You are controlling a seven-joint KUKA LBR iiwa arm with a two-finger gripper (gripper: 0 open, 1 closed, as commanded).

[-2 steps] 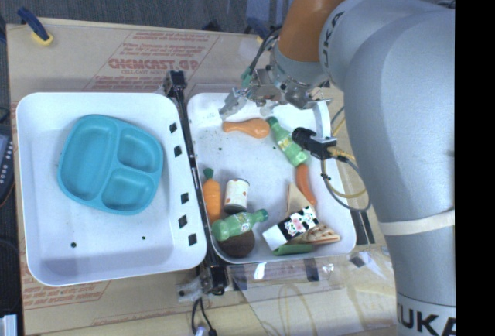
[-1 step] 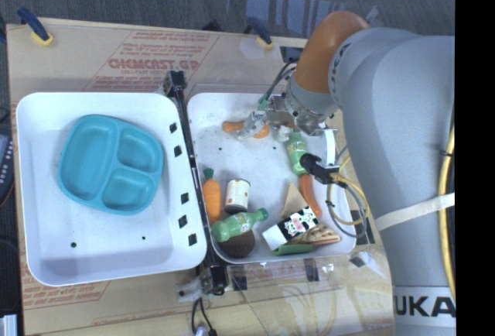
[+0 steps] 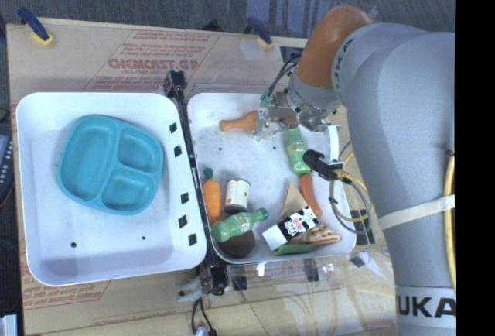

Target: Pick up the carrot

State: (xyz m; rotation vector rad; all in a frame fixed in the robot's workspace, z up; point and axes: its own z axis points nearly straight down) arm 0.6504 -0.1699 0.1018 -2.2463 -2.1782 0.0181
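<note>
The carrot (image 3: 212, 200), orange with a green top, lies lengthwise against the left wall of the right bin (image 3: 203, 114), next to a small can (image 3: 237, 193). My gripper (image 3: 267, 122) is down in the far part of that bin, well away from the carrot. It sits at the thick end of a brown drumstick (image 3: 238, 124). The grey wrist with its orange band (image 3: 329, 44) covers the fingers from above.
A green bottle (image 3: 296, 150) and an orange-red stick (image 3: 309, 193) lie by the right wall. Another green bottle (image 3: 238, 224), a brown bowl (image 3: 236, 245), a cow-print carton (image 3: 292, 228) and a pizza slice (image 3: 322, 235) crowd the near edge. The left bin (image 3: 31, 195) holds a blue divided plate (image 3: 110, 162).
</note>
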